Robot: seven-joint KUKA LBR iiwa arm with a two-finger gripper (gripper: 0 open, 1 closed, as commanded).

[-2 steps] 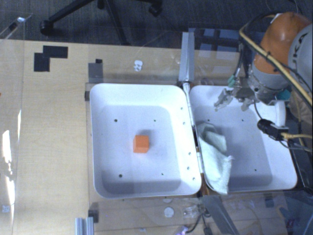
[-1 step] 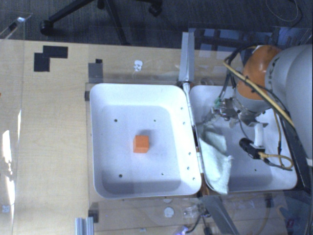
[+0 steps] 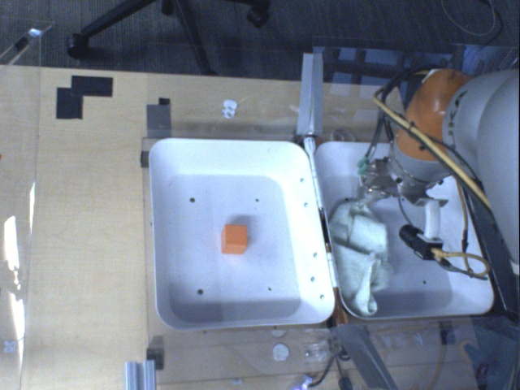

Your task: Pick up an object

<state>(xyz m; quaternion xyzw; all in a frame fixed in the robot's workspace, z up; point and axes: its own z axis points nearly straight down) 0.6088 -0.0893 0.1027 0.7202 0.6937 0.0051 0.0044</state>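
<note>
Two bins sit side by side on the table [image 3: 81, 218], their inner rims touching. A cube [image 3: 235, 239] lies near the middle of the left bin [image 3: 175, 299]. In the right bin [image 3: 475, 299], a crumpled cloth [image 3: 360, 250] lies against the left wall, with the gripper [image 3: 375, 187] just above its upper end.
</note>
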